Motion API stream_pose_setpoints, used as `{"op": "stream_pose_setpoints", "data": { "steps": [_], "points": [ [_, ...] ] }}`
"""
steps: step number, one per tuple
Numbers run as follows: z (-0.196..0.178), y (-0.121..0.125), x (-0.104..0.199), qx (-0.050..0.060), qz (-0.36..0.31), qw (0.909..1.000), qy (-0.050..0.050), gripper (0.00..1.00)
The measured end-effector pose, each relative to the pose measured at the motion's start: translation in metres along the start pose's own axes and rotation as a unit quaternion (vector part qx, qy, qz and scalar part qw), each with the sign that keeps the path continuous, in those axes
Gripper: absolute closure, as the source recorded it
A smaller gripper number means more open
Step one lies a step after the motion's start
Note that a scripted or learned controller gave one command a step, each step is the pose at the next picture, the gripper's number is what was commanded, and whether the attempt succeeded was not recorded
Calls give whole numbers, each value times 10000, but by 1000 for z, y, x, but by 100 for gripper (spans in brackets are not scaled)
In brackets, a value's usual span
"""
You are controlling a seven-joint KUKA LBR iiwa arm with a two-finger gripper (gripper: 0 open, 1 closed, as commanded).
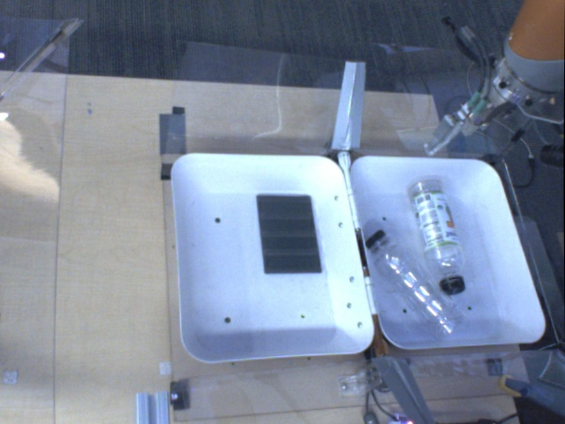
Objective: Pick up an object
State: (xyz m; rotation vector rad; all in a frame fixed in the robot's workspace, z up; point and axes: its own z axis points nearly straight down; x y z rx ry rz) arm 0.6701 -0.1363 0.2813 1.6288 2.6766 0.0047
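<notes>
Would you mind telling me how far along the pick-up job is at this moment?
Nothing looks done yet. The clear plastic bottle with a white label, a second clear plastic bottle and the flat dark rectangular pad all lie in the white bins. The end effector is above the right bin's far edge, beyond it. The whole pick remains.

From my station I see the arm at the upper right corner: a broad orange band, then a grey wrist ring under it. Thin dark cables loop off its left side. Pale, translucent-looking parts with a small green spot stick out from the wrist, which I take for the gripper, though it is blurred.
</notes>
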Motion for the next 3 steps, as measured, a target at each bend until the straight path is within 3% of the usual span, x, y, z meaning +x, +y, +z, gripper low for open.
{"op": "stream_pose_setpoints", "data": {
  "steps": [1,2,3],
  "points": [
    [129,-9,-1,13,-825,9966,20,0],
    [190,-25,-21,31,-589,9983,44,0],
    [192,-82,-12,-11,-637,9980,-8,0]
  ]
}}
